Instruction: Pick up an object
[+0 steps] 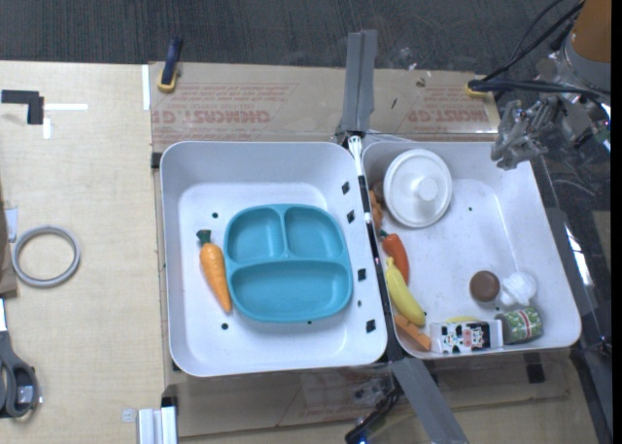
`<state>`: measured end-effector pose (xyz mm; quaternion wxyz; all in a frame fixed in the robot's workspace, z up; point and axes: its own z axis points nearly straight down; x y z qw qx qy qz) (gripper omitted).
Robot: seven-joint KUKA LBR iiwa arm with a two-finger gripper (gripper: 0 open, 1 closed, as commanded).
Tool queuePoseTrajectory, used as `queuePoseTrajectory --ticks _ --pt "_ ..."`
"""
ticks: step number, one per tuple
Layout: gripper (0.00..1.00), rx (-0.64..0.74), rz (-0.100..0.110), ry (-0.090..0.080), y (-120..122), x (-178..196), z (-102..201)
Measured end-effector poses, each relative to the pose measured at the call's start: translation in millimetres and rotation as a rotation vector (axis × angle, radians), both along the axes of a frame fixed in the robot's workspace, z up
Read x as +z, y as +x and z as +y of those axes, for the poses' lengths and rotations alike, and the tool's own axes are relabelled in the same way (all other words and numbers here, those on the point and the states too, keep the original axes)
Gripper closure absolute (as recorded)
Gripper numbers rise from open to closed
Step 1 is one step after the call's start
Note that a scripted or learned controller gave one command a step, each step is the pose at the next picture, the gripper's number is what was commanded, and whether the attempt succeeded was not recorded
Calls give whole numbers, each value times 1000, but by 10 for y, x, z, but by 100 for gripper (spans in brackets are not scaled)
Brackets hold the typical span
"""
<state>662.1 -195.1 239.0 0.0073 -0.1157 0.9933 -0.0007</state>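
Observation:
My gripper hangs over the far right corner of the right bin, nothing visibly in it. That bin holds a white round lidded bowl at the far left. A yellow banana and orange toy vegetables lie along the left wall. At the near right sit a brown ball, a white ball, a green can and a small black-and-white carton. The left bin holds a teal divided plate with a toy carrot to its left.
A grey divider bar runs between the bins at the back. On the wooden bench at left lie a tape ring and scissors. Cables trail beside the arm at top right.

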Motion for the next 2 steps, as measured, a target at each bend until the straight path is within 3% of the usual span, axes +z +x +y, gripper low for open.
queuePoseTrajectory --ticks 1,2 --pt "100 -2 -7 0 15 106 0" --pt "100 -25 12 0 -946 -1129 81"
